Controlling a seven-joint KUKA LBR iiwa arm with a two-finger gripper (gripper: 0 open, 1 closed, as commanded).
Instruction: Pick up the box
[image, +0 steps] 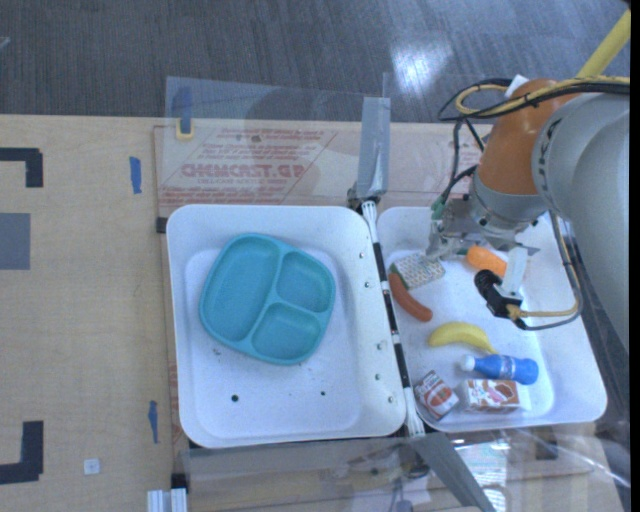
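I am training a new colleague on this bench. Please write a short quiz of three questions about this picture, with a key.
1. True or false: the teal divided plate lies in the left bin.
2. Which item lies nearest the banana? A) blue bottle B) teal divided plate C) orange band
3. Fill in: the gripper is over the ___ bin.

Key: 1 true; 2 A; 3 right. The red and white box lies at the right bin's near edge, apart from the gripper.
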